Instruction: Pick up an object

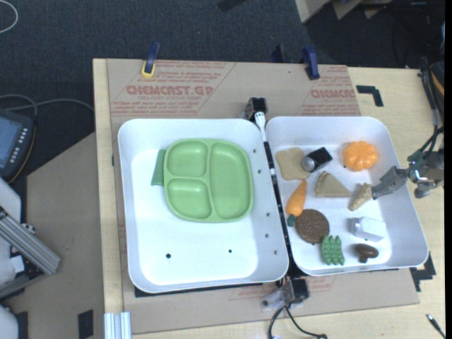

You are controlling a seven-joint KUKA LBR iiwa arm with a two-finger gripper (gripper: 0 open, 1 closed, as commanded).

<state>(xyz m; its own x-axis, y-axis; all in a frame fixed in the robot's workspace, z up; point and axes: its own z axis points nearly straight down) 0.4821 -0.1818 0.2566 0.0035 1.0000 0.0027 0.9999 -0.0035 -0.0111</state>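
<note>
Two shallow white bins sit side by side on the bench [106, 189], on brown cardboard printed "CHEMCAST" in red letters, read twice along the far edge. Two clamps pin that edge: one yellow and blue [150, 62], one blue [309, 62].

Left bin [205, 260]: one pale green plastic tray [207, 179], rounded, split into three compartments, glossy, lying flat toward the far half.

Right bin [402, 217]: about ten small toy food pieces, loosely scattered.
- one orange pumpkin [359, 155], ribbed, far right corner
- one tan bread slice [289, 163], flat
- one black block [319, 157] beside a small silver cylinder [308, 164]
- one orange carrot [297, 199], tapered, near the left wall
- one tan wedge [330, 185], triangular
- one brown cookie [311, 226], round, speckled
- one green knobbly piece [332, 250], near front wall
- one white blocky piece [368, 227]
- one dark brown oval piece [366, 251]
- one pale slim piece [359, 197], just at the gripper tip

Gripper [385, 186], grey, reaches in from the right over the right bin; jaws too small to read, so cannot tell whether open or closed, nor whether anything is held.
</note>
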